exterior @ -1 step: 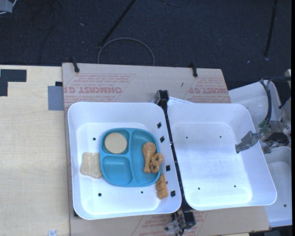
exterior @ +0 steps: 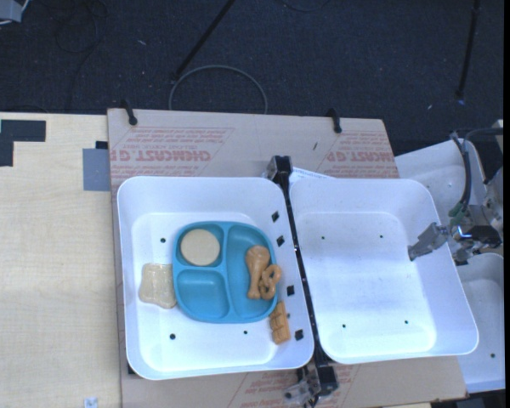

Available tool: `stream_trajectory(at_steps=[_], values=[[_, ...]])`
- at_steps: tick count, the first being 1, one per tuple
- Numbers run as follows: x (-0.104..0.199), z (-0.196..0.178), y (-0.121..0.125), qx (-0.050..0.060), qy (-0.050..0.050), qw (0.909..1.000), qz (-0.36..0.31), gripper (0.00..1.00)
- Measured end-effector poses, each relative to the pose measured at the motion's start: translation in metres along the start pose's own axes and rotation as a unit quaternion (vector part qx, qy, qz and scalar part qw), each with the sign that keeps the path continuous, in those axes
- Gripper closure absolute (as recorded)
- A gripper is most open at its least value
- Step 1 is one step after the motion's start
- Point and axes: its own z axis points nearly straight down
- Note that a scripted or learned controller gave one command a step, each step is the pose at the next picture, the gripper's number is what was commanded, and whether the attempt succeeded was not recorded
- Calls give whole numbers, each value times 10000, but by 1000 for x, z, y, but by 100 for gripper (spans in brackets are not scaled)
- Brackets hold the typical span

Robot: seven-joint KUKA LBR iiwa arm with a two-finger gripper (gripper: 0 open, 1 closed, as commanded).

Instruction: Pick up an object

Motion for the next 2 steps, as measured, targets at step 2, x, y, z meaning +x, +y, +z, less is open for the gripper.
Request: stream_trajectory(at_steps=[2], values=[[21,113,-6,23,12,10000,3,0]])
